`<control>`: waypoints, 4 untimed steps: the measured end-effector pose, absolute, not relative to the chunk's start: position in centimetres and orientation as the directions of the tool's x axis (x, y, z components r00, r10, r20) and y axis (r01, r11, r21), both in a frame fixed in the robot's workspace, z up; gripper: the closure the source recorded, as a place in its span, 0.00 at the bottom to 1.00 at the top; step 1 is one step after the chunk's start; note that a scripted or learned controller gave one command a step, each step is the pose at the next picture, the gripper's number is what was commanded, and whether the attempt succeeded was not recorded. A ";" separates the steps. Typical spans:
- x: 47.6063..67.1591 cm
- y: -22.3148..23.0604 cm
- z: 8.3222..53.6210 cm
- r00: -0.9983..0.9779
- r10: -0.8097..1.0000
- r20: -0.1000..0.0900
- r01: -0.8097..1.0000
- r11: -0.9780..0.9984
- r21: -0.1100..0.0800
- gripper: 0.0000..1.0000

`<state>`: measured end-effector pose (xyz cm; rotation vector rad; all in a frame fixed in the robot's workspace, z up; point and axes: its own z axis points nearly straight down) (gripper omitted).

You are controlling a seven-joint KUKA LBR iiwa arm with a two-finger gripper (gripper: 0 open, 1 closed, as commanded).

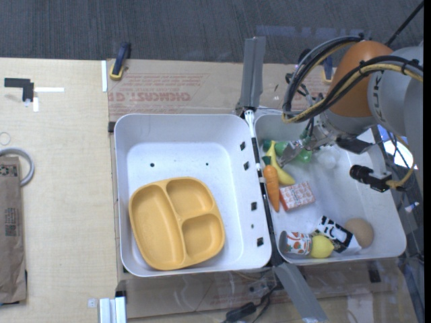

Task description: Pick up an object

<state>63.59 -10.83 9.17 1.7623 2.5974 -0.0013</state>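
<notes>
Early stage, nothing lifted yet. Gripper (291, 155) low in the right bin (385, 207), near a green object (303, 156) and a banana (275, 160) (whether spread or pinching, cannot tell). Carrot (271, 184) just beside. Grasp and lift left.

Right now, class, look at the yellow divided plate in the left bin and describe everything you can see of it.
The yellow divided plate looks like smooth matte plastic, a rounded square with three compartments: one long and two smaller. It lies flat, face up, turned a little askew, in the near half of the left bin. Its compartments hold nothing. It rests on the bin's floor.
</notes>
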 end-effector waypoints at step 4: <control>57.1 -5.0 19.1 -0.213 0.977 -0.001 0.977 0.213 -0.001 1.00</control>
